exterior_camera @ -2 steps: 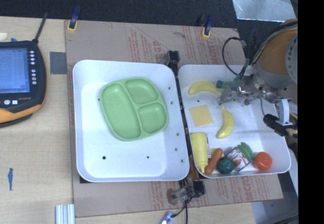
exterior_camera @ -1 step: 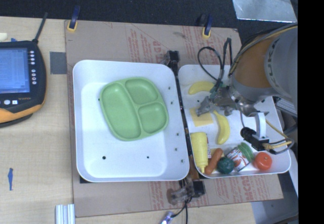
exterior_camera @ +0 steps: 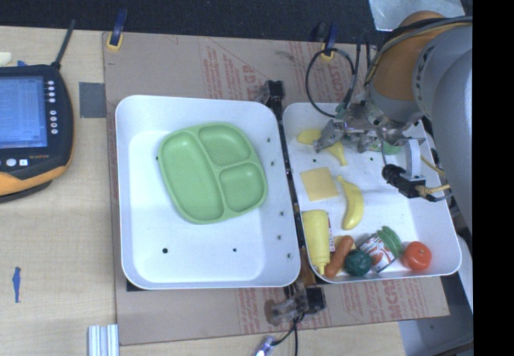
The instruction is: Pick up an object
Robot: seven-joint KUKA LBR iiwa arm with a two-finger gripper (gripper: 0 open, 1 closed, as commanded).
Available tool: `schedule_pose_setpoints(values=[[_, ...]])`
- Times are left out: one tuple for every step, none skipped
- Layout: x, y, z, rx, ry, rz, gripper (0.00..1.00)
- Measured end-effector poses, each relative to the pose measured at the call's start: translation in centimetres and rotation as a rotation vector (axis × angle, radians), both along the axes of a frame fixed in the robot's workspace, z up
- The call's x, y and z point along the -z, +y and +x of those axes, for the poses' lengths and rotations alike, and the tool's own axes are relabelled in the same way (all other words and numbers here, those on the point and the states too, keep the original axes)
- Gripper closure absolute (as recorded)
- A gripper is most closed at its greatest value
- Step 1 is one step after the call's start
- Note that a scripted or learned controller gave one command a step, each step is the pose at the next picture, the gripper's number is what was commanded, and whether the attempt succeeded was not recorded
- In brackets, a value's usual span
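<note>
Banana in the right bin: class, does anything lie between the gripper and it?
Nothing visible does. The gripper hangs over the far end of the right bin; the banana lies nearer the camera on bare white floor, with the cheese slice beside it, off the path.

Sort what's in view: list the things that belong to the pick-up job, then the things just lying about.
Job:
gripper
right bin
banana
yellow square block
mustard bottle
carrot
tomato
can

Lying about:
left bin
green divided plate
teach pendant
</note>
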State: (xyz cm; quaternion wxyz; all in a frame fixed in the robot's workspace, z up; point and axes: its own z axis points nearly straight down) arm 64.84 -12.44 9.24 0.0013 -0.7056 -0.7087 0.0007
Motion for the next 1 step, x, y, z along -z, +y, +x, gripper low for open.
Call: schedule_pose_setpoints(values=[[-0.92, -0.04, -0.16, -0.005, 0.009, 0.001, 1.0]])
